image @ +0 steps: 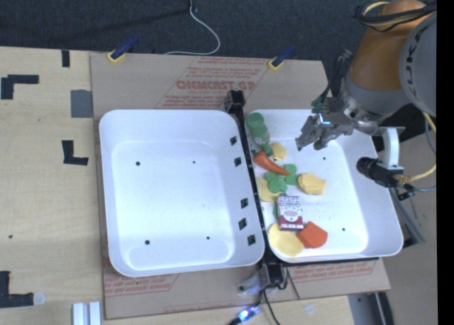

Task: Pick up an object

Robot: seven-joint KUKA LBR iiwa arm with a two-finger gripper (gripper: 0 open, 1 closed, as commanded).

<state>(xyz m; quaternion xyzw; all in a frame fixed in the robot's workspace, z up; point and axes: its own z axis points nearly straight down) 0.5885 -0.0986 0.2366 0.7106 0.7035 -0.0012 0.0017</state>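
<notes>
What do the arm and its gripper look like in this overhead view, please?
The arm is grey and rounded, with a broad orange band above the wrist. The gripper is small, dark grey metal, with two short fingers. A black cylinder and a yellowish cable sit beside it.

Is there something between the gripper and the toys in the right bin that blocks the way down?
Nothing visible blocks it. The gripper hangs over the right bin, above bare floor near its far end. The nearest toys, the orange carrot and the yellow corn piece, lie uncovered toward the divider, beside the gripper rather than under it.
</notes>
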